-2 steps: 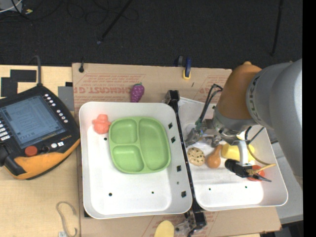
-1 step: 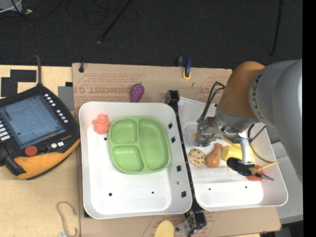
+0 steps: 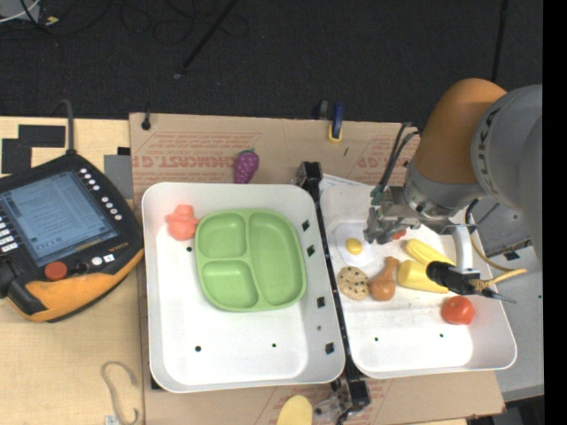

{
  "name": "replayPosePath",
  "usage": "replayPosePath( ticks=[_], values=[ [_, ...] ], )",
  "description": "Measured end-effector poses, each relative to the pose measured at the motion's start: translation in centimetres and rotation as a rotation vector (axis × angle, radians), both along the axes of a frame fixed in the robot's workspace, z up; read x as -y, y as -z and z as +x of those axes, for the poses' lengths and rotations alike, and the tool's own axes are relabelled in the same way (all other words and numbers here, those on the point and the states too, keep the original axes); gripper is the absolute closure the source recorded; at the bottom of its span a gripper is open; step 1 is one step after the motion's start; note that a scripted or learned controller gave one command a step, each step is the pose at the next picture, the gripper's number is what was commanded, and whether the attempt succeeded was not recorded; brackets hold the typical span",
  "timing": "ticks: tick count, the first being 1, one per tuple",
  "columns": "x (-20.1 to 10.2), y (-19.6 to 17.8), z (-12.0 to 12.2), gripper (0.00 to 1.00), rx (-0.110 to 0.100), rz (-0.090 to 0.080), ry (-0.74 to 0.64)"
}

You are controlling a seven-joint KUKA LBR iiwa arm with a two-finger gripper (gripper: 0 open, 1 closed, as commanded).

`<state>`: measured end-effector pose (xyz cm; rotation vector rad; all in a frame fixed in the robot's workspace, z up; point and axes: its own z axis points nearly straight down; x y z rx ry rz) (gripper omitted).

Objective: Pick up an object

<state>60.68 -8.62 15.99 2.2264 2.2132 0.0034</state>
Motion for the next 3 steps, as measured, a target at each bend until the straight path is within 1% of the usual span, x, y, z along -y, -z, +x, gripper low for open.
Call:
replayPosePath(
  ticks=[1, 2, 3],
  values=[
    [0.5, -6.1, -0.6, 1.0, 0.001, 0.0, 0.002],
    [0.7, -6.8, -0.6, 1.0, -0.004, 0.001, 0.002],
    [-4.0, -6.0, -2.5, 1.0, -0.008, 0.003, -0.008]
  ],
)
